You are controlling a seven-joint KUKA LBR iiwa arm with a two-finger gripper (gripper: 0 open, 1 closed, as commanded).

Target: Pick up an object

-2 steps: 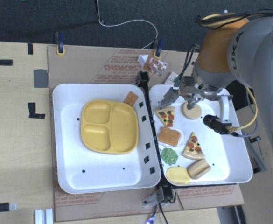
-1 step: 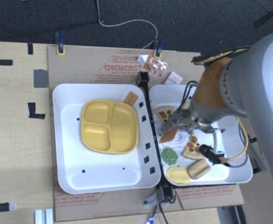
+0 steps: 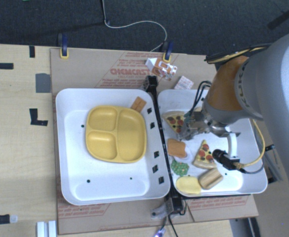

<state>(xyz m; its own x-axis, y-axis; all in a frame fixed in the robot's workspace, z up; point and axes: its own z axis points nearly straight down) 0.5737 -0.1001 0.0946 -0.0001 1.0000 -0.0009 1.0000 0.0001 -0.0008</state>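
The arm comes in from the right, its orange band [image 3: 227,90] sitting above the right-hand bin [image 3: 250,181], and the claw [image 3: 190,126] is down low at the bin's left half. From where I stand I cannot tell how it is set; the wrist hides too much of it.

The toy food all lies in that right bin. A pizza slice [image 3: 174,121] lies at the upper left, just beside the claw and possibly touching it. Below it sits an orange bun-like piece [image 3: 177,148], then a green bunch [image 3: 180,168] nearer the front. A second pizza slice [image 3: 204,155] lies to the right of the bun, and at the front edge a pale yellow piece [image 3: 187,184] touches a tan bread roll [image 3: 210,178]. Nothing appears lifted; every piece rests on the bin floor.

The left bin [image 3: 72,181] carries a yellow divided plate [image 3: 116,134] with three compartments, lying flat. A small brown block [image 3: 138,104] rests just past the plate's upper right corner, near the wall between the bins.

Both bins rest on a cardboard sheet [image 3: 97,68] on the bench, and a thin cable [image 3: 134,24] loops across the dark floor behind.
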